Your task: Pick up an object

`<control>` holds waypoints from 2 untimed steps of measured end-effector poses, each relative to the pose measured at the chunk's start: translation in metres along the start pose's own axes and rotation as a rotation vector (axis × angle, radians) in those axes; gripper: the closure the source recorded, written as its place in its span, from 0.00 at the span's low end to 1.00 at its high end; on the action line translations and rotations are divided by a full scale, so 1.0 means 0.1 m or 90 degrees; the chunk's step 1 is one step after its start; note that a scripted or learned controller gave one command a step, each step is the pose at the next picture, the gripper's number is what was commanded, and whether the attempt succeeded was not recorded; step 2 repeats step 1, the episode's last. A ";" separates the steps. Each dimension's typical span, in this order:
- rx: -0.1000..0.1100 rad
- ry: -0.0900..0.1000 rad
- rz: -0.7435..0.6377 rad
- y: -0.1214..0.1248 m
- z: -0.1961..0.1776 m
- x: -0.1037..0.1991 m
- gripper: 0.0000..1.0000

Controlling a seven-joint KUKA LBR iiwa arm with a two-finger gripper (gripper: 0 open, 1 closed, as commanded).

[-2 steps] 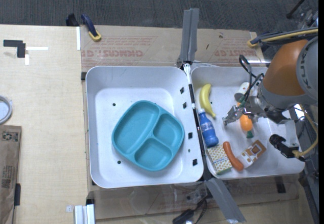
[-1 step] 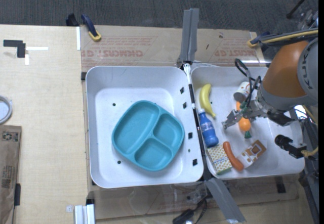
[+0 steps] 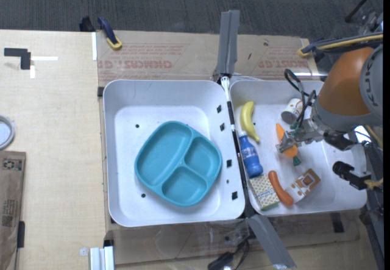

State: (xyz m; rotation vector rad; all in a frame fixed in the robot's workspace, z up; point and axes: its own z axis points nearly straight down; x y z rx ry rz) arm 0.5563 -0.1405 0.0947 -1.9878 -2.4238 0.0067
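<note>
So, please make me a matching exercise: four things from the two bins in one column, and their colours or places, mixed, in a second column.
Things:
1. banana
2. divided plate
3. bottle
4. sausage

Descriptions:
A. light blue, in the left bin
B. orange-red, near the front of the right bin
C. yellow, near the divider, toward the back
D. blue, lying just in front of the banana

Pairs: 1-C, 2-A, 3-D, 4-B

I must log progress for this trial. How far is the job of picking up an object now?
Done: the gripper is down in the right bin, at the orange carrot-like toy. In hand: nothing shows as lifted; whether it grips is unclear. Left: grasp and raise an object. The banana, blue bottle and sausage lie untouched; the blue tray sits in the left bin.
</note>
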 end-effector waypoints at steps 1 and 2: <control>-0.002 -0.002 0.106 0.41 -1.11 0.83 1.00; -0.002 -0.002 0.106 0.41 -1.11 0.83 1.00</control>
